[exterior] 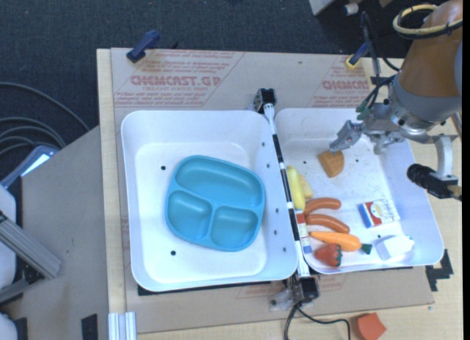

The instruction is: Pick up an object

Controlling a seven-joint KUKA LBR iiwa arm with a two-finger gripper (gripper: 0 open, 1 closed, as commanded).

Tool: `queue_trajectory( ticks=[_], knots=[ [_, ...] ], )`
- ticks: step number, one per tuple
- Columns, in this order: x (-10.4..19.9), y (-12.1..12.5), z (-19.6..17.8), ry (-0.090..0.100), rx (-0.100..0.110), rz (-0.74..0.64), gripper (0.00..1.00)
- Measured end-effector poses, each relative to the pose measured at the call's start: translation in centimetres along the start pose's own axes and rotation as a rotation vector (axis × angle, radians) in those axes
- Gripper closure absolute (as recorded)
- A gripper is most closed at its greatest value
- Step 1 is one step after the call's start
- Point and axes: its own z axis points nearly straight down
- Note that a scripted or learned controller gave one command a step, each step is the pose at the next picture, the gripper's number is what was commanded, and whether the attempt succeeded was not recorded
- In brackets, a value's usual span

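One gripper [365, 137] is hanging over the right bin [420, 197], its fingers standing apart and clasping nothing | orange-brown chunk [331, 163] is lying just below-left of it | yellow piece [295, 185], two sausages [324, 213], carrot [336, 239] are lying further down | blue tray [214, 202] is sitting in the left bin [143, 192].

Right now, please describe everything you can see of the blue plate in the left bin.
The blue plate is a light blue tray with rounded corners, looking like smooth plastic. Raised ridges divide it into three compartments: one long along the far side, two smaller on the near side. It lies flat, right side up, slightly turned, near the middle of the left bin. It rests on the bin floor alone, and nothing lies in it.
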Motion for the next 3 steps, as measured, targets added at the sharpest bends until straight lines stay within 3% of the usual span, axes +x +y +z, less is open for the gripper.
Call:
queue_trajectory(
  ticks=[1,2,3],
  knots=[
    [-4.1,2.4,12.2,-0.001,0.0,0.001,0.0],
    [-4.1,2.5,11.2,-0.001,-0.001,0.001,1.0],
    [-4.1,2.5,11.2,-0.001,-0.001,0.001,0.0]
  ],
)
